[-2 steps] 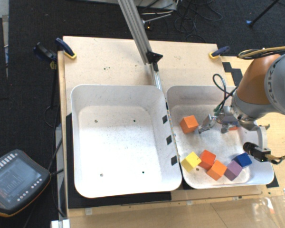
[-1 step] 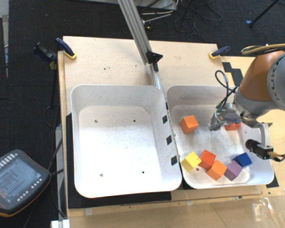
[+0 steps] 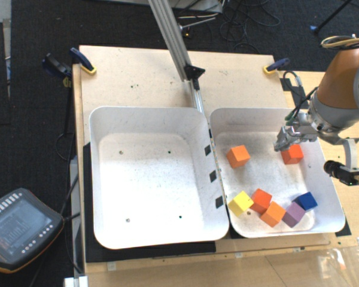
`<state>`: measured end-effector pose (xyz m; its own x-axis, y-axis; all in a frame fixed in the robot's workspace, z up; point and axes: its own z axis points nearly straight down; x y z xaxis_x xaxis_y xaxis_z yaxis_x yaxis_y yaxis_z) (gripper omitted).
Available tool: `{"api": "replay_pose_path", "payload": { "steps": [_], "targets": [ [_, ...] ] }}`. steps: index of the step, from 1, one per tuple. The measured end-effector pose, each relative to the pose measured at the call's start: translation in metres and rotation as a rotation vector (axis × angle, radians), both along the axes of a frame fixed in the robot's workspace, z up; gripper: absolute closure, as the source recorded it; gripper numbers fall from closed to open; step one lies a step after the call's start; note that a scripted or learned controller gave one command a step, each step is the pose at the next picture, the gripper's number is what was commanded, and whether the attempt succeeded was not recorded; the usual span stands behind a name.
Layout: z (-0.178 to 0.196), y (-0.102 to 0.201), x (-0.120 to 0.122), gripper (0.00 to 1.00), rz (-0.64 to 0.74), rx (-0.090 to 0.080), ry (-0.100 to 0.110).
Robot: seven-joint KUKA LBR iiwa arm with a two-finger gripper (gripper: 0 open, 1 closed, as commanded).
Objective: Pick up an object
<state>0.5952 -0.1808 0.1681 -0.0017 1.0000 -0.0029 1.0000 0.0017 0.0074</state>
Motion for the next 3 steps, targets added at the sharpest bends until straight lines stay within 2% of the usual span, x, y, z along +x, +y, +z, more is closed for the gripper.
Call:
{"api": "replay_pose_path", "payload": {
  "steps": [1, 2, 3],
  "targets": [
    [0.061, -0.007, -0.002, 1.00, 0.000, -0.001, -0.001],
    [0.075, -0.007, -0.002, 1.00, 0.000, 0.001, 0.004],
    [0.076, 0.044, -0.006, 1.00, 0.006, 0.004, 0.008]
  ]
}}
